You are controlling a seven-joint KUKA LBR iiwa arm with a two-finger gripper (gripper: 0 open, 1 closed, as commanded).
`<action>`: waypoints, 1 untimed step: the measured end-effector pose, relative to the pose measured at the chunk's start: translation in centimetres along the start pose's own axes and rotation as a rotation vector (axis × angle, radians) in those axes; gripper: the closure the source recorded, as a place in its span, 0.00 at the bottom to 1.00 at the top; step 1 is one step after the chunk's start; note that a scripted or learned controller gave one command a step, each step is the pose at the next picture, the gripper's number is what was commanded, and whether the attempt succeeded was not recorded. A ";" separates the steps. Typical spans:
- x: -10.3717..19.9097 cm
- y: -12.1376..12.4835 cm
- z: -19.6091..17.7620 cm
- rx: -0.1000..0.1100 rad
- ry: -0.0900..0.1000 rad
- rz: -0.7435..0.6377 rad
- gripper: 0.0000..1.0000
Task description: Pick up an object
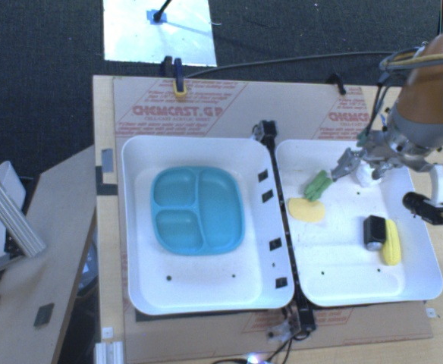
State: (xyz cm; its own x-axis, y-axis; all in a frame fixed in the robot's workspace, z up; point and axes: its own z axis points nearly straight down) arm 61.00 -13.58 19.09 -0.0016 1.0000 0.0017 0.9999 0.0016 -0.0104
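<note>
The right bin (335, 279) holds a green object (318, 184), a pale yellow piece (306, 210) just below it, a black block (374, 231) and a long yellow object (391, 243) lying against that block. My gripper (364, 167) hangs over the bin's far right part, open, with nothing held between its fingers. A small white object (366, 177) lies just under it. The green object is a short way to the gripper's left.
The left bin (199, 294) holds a blue divided plate (198, 209). A black-tipped tool (426, 207) juts in over the right bin's right rim. The raised divider (276, 218) runs between the two bins.
</note>
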 end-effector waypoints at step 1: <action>0.0 0.3 -0.7 -0.012 -0.002 -0.002 0.00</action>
State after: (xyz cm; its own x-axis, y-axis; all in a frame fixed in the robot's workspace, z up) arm 61.29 -13.56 19.79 -0.0037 1.0000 0.0000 1.0000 0.0037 0.0017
